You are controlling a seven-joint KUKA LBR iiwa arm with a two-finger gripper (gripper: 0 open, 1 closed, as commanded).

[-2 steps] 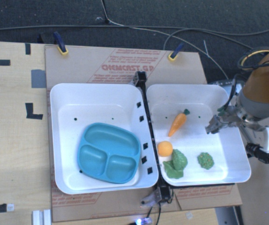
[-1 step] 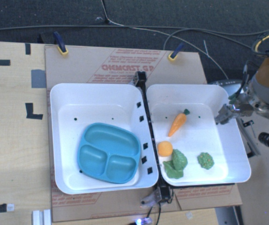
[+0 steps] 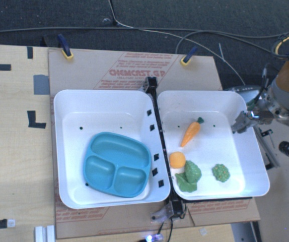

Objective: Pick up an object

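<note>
Camera view: carrot mid right bin; end effector at bin's right rim.

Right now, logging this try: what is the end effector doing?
End effector: at the right bin's far right rim, holding nothing visible; open or closed cannot be told.

The arm enters at the right edge, its orange band showing at the upper right above the grey wrist. The wrist angles down and leftward, ending in the tool, which sits low at the right side. Its tip is dark and small, too blurred to read further.
</note>
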